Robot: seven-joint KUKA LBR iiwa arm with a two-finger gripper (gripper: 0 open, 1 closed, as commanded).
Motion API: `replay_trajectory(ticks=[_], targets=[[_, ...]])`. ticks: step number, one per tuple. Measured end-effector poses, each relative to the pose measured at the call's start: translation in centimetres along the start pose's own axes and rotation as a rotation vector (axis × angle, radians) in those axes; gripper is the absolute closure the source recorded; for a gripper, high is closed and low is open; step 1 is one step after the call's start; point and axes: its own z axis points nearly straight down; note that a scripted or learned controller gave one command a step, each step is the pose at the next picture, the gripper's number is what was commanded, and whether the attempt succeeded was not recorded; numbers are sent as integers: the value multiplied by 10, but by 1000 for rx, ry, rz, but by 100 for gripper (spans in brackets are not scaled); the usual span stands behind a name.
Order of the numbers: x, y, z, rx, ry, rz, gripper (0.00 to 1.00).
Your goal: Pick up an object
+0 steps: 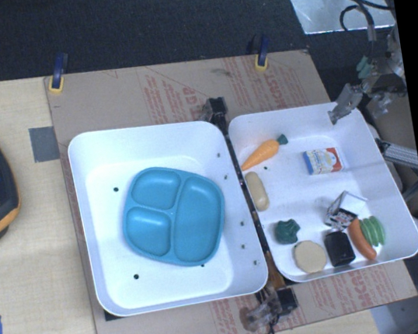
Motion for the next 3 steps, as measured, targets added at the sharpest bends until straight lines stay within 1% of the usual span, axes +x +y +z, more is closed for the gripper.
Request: replay_trajectory(ticks=[1,2,3], targets=[[83,8,115,4,1,-2,0],[100,40,169,-1,0,-1,0],[71,-27,121,-1,-1,1,0]])
